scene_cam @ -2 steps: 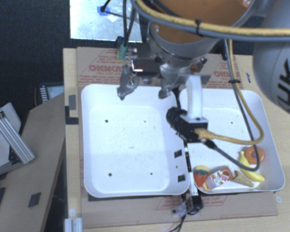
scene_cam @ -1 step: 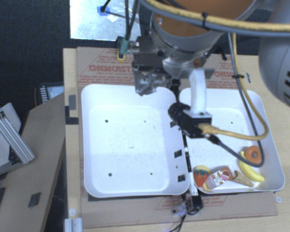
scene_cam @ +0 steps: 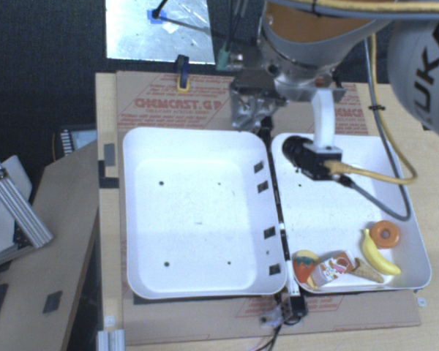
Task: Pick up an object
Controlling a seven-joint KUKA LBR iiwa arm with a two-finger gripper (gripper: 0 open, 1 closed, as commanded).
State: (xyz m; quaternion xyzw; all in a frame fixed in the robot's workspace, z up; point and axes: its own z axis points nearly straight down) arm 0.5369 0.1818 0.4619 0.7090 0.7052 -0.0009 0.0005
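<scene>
Robot arm (scene_cam: pixel 329 20) above two white bins (scene_cam: pixel 197 210); its hand (scene_cam: pixel 252 112) (grip state unclear) hangs at their far edge. Banana (scene_cam: pixel 377 254) lies in right bin.

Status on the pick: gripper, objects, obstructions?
Gripper at back edge between bins, nothing seen in it. Banana, orange round piece, other small items lying in right bin's front corner. Path there open.

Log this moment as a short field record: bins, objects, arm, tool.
left bin: white, shallow
right bin: white, objects at its near edge
banana: yellow, near right corner
orange round piece: beside the banana's upper end
red-and-white packet: left of the banana
arm: above the bins' far edge
tool: over the far end of the divide
</scene>
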